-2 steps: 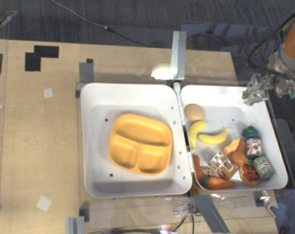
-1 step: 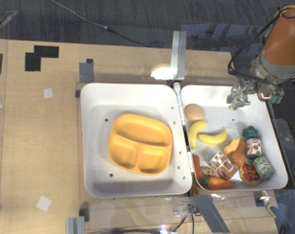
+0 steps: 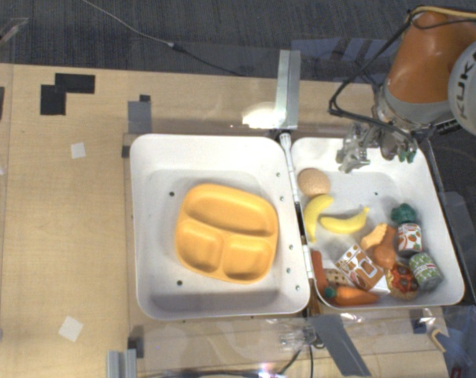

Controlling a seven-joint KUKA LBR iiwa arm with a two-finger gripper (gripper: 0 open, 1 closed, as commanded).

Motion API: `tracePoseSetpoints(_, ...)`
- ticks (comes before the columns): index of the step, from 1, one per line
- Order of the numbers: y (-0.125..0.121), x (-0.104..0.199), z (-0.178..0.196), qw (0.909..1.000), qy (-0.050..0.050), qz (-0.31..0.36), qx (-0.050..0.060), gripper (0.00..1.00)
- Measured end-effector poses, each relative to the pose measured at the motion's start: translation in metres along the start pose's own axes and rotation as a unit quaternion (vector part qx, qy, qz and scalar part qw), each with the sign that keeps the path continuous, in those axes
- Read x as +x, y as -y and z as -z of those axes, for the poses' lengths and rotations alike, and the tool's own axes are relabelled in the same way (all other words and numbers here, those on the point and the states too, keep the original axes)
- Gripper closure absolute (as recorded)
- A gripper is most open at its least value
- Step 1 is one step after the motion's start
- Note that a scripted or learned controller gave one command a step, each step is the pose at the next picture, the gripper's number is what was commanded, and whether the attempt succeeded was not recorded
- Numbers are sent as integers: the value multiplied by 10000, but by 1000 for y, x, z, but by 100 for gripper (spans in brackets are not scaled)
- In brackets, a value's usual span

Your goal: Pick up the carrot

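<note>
The carrot (image 3: pixel 355 295) lies unpicked near the right bin's (image 3: pixel 379 181) near edge, while the gripper (image 3: pixel 375 150) hovers over its far edge, grip unreadable.

Both bins (image 3: pixel 143 211) look like smooth white plastic with a slight sheen, and the yellow tray (image 3: pixel 226 233) is matt plastic. The desk (image 3: pixel 57 235) is pale wood grain. The carrot (image 3: pixel 356 295) looks like glossy toy plastic, and the arm (image 3: pixel 426 57) has a shiny orange shell.

Even, bright overhead lighting. Glare whitens the bench (image 3: pixel 260 118) just beyond the left bin (image 3: pixel 155 172); soft shadows lie inside its walls. Focus is slightly soft, with blur toward the near edge.
</note>
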State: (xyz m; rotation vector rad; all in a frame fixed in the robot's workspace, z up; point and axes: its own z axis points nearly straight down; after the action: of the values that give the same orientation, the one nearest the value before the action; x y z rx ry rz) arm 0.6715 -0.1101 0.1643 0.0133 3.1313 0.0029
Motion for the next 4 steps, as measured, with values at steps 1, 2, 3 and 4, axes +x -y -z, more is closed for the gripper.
tracePoseSetpoints(1, -21, 58, -38, 9985, -24, -553, 4, 100)
tracePoseSetpoints(2, 48, 85, 1, 9994, 16, -336, 31, 100)
tracePoseSetpoints(3, 49, 46, 17, 9958, 13, -919, 14, 100)
tracePoseSetpoints(4, 36, 5, -8, 9952, 0, -976, 7, 100)
